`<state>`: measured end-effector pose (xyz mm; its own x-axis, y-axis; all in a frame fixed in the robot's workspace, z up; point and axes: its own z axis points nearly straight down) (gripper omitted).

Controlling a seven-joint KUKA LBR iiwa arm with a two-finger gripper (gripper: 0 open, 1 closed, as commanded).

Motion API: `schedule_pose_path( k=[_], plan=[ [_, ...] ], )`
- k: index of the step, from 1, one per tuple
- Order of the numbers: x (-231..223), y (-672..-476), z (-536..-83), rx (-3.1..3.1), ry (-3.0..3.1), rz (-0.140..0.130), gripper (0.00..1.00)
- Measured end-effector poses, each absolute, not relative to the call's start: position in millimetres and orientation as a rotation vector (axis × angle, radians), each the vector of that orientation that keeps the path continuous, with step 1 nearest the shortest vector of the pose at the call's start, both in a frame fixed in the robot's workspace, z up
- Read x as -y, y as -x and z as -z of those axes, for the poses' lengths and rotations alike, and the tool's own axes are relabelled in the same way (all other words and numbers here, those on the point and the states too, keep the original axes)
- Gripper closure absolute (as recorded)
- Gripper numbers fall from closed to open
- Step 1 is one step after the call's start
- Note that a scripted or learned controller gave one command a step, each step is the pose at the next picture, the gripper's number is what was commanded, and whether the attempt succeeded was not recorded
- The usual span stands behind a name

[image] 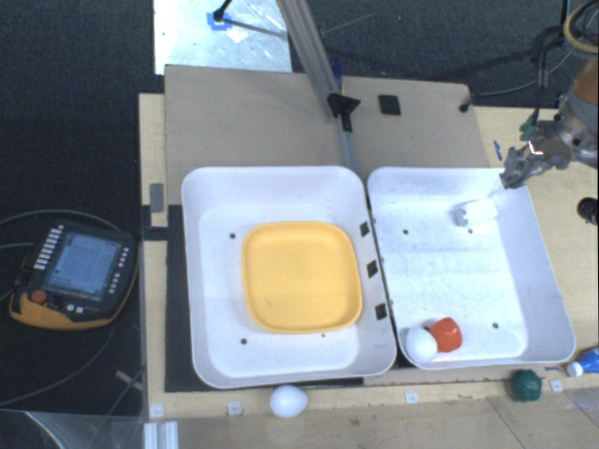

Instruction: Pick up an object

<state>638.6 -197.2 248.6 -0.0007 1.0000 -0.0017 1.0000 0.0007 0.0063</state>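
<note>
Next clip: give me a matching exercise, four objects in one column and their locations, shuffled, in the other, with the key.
Objects:
1. yellow plate
2. orange object
3. green ball
4. white egg

Places:
A. on the bench, past the right bin's near right corner
B. in the left bin
C. on the bench, in front of the left bin
D. in the right bin, near its front edge

Pairs: 1-B, 2-D, 3-A, 4-C
</note>
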Motion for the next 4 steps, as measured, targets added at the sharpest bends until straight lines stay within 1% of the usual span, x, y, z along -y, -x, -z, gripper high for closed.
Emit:
schedule_pose_path(
  k=[1,2,3,4],
  plan=[
    [197,-639.0,-250,-2.222,-2.220,-0.001,1.00],
    [144,-646.7,-258,-2.226,-2.216,-0.003,1.00],
    [93,-653.2,-243,-2.227,-2.217,-0.001,1.00],
    [49,-657.9,-245,-2.226,-2.217,-0.002,1.00]
  ],
)
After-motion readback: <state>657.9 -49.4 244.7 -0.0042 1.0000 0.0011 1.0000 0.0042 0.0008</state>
